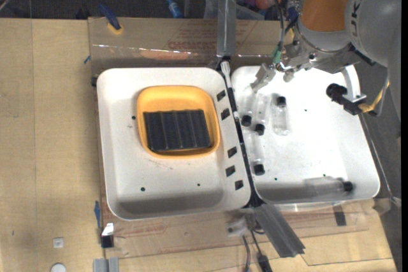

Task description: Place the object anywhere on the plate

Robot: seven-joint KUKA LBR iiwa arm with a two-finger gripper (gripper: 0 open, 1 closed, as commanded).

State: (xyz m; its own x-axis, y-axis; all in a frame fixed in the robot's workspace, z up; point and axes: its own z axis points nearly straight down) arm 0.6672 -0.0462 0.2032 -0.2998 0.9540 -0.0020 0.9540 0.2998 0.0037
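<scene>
- The table (44,137) carries two white bins side by side: the left bin (115,194) and the right bin (319,150)
- The arm (376,3) comes in from the right, its orange band above the far edge of the right bin
- The plate (175,94), orange-yellow, sits in the middle of the left bin, and a black ribbed slab (177,130) covers most of its floor
- The hand (280,70) hangs over the far left corner of the right bin; released or clenched, I cannot tell from this angle, and nothing shows in its grip
- The likely object, a small clear vial (279,116) with a dark cap, lies in the right bin just in front of the hand; a longer clear tube (326,186) lies near the front wall
- My call: the pick is not made. Come straight down across the vial's narrow width, avoid the small black pieces (258,128) by the divider, lift well clear of it, then release low over the slab
</scene>
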